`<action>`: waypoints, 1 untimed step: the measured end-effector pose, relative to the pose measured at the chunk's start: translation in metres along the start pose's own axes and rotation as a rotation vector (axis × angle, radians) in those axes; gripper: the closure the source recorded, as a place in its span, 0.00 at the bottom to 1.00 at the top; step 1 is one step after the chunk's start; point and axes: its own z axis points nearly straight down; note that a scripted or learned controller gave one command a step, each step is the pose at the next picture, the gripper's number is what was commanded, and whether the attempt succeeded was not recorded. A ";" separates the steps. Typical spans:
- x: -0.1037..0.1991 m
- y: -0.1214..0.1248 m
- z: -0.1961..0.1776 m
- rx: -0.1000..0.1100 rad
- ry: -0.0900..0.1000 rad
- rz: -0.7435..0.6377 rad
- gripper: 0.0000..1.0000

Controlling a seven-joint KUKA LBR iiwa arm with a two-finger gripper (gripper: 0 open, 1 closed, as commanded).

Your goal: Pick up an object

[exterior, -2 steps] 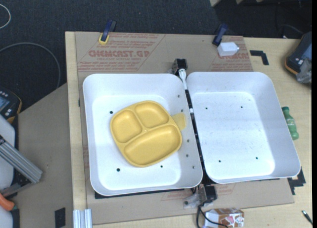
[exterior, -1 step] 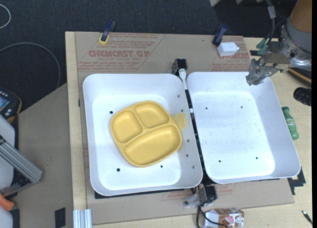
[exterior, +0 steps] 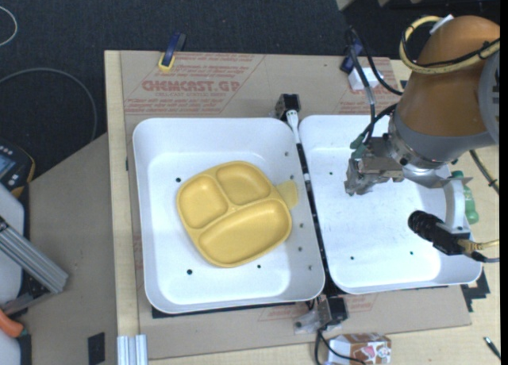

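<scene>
Yellow divided plate [exterior: 234, 213] lies flat in the left bin [exterior: 151, 197], roughly centred and turned at a slant to the bin walls. You see three moulded compartments, two small ones toward the far side and one long one nearer you, with rounded corners, a smooth matte plastic look and a small tab on its right edge. Left bin is shallow, glossy white, with rounded corners and a few dark dots on its floor. Right bin [exterior: 381, 260] is the same make, and the two nearly touch along a dark seam, with a black clip [exterior: 287, 105] at the seam's far end. The gripper [exterior: 361, 181] hangs over the left half of the right bin, well apart from the plate. You cannot tell from this angle whether it is apart or together, and nothing shows in its grasp. Both bins sit on a pale brown tabletop [exterior: 198, 78] printed with red lettering, and a blue and yellow clamp [exterior: 171, 52] sits on its far edge. Around it is dark carpeted floor [exterior: 79, 6], with thin cables [exterior: 48, 74] looping at your left.
</scene>
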 end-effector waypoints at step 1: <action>0.055 -0.034 -0.025 -0.010 -0.001 0.000 1.00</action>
